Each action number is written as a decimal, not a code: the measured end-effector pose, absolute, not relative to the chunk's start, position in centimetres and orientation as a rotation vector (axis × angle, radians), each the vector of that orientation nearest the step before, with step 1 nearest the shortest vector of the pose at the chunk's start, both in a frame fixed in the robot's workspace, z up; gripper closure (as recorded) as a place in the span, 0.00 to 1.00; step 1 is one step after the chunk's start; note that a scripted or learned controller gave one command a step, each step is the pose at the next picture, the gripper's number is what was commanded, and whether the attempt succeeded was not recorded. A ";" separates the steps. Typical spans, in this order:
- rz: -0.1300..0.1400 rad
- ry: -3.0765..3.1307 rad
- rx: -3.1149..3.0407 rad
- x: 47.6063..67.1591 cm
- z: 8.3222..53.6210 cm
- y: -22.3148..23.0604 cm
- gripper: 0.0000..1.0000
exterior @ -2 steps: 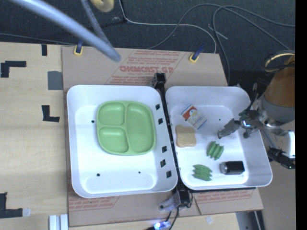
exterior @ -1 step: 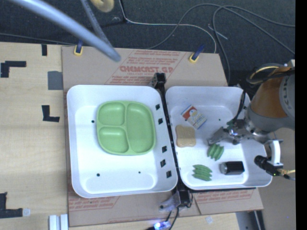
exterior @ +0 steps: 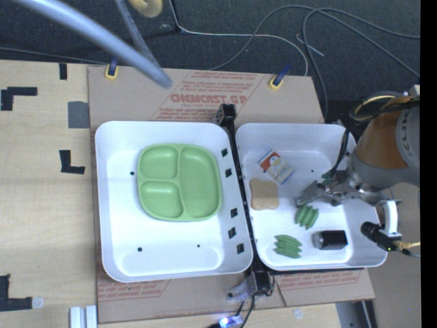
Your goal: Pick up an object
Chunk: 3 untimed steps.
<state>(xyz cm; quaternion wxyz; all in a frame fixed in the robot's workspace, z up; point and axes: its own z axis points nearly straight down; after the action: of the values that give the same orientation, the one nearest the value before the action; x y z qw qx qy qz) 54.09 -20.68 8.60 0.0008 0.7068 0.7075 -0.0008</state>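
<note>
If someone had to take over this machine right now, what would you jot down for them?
Gripper: low in the right bin, just above the upper green pod bundle; nothing seen between its fingers.
Right bin also holds: small carton, tan sponge, second green pod bundle, black block.
Left bin: green divided plate.
Done: nothing lifted yet.
Left: grasp one item and raise it; the upper pods look nearest.

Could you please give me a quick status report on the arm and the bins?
Gripper low in right bin, nothing seen held. Nearest: green pods; sponge, black block close by. Green tray in left bin.
</note>
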 end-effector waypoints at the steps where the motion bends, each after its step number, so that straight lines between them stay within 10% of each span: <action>1: -0.001 2.217 2.214 54.2 9.7 -20.7 1.00; 3: 0.001 2.221 2.220 52.7 19.3 -21.2 1.00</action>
<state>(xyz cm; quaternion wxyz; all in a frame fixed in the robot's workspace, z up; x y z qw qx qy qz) 52.69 -21.20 19.28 0.0008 0.7069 0.7073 0.0002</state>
